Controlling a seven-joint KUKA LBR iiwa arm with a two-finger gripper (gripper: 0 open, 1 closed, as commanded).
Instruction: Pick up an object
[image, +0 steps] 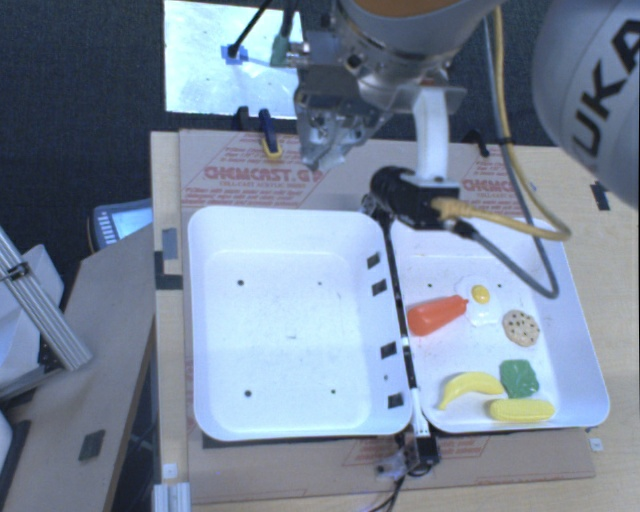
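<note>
The gripper (318, 150) is seen above the left bin's (290, 225) far edge, its grasp undeterminable; a carrot (436, 315) lies in the right bin (590, 385).

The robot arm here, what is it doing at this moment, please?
The arm is set to pick up an object. Its gripper hangs above the back edge of the left bin, and nothing shows between its fingers. All the toy foods lie in the right bin: a carrot, a fried egg, a cookie, a banana, a green piece and a yellow piece. No pick has happened yet.
</note>
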